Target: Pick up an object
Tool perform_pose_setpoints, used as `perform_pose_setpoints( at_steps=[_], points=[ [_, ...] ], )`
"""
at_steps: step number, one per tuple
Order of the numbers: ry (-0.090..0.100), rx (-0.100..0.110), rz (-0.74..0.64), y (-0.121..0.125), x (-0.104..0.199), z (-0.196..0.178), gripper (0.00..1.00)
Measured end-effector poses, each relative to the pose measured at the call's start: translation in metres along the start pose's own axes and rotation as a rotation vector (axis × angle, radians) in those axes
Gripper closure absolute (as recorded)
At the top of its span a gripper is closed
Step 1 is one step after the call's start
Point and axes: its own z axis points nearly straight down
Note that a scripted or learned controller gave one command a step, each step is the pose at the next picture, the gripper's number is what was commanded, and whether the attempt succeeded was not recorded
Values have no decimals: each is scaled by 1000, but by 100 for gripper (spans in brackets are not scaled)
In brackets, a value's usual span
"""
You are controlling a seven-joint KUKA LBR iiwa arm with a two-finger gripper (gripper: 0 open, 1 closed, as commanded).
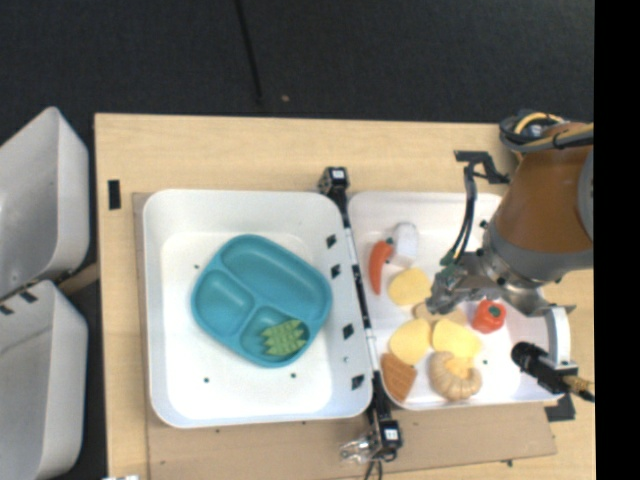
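Wooden bench, two white bins

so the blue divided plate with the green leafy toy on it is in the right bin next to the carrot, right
Not quite. The camera view shows the blue divided plastic plate in the left white bin, with the green leafy toy on it. The orange toy carrot lies in the right white bin, across the divider from the plate.
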Motion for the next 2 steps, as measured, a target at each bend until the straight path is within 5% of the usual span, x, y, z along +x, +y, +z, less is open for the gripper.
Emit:
perform_pose_setpoints(
  at_steps=[1, 2],
  points=[
    [-3, -5, 3, 43, -27, 114, 100],
    [2, -9, -7, 13, 31, 4, 100]
  ],
)
